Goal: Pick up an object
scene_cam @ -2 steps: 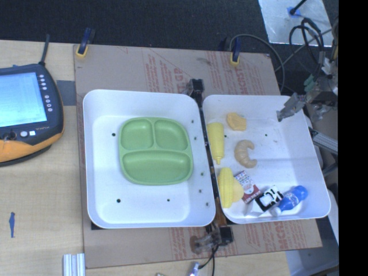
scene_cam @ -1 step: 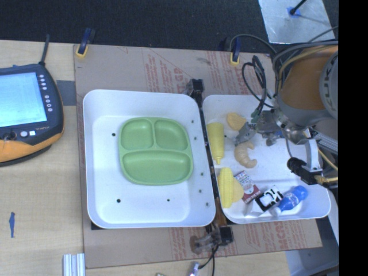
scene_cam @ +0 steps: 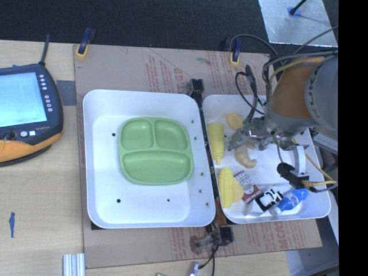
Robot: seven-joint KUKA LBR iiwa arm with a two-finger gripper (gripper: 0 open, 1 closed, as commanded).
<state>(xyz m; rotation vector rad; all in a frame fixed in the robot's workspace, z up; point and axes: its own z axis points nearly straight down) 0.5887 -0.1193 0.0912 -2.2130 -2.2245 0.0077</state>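
Pincer point(scene_cam: 248, 135) low in right bin point(scene_cam: 322, 209), grip state impossible to tell, just above pale croissant point(scene_cam: 246, 156), with yellow corn point(scene_cam: 215, 141) beside, green tray point(scene_cam: 155, 150) in left bin point(scene_cam: 103, 206).

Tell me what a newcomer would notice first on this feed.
Likely the green divided plate, alone in the middle of the left bin. Then the grey-and-orange arm over the cluttered right bin, where yellow corn pieces lie along its left side.

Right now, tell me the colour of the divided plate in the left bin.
Light green; the divided plate shows plainly in the camera view.
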